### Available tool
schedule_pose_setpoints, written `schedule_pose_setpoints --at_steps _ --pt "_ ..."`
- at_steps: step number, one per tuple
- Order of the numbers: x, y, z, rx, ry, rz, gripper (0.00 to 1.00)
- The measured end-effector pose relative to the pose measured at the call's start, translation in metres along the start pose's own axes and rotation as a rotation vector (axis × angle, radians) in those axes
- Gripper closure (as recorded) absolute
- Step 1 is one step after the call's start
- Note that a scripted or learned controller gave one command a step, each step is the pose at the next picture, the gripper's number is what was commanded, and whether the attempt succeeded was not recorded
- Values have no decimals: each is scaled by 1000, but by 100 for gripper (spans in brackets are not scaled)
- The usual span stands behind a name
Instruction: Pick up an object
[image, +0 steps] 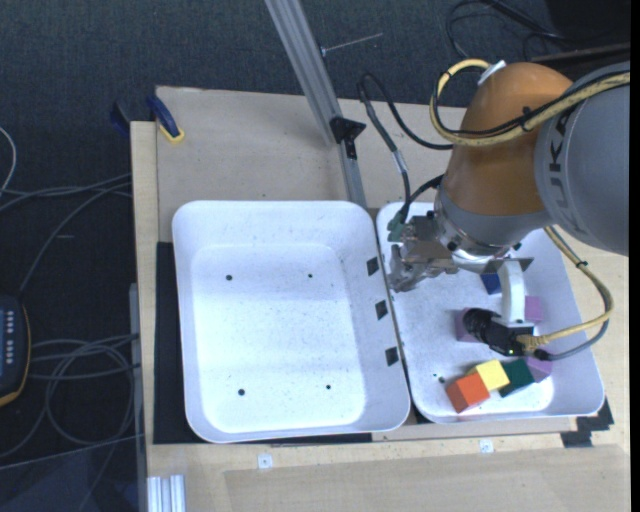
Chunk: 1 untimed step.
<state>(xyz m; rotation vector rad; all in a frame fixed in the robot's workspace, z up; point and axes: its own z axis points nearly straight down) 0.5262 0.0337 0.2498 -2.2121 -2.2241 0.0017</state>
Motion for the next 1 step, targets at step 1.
schedule_pose_setpoints --at_steps 1 --pt "51 -21 -4 -1 1 -2 100"
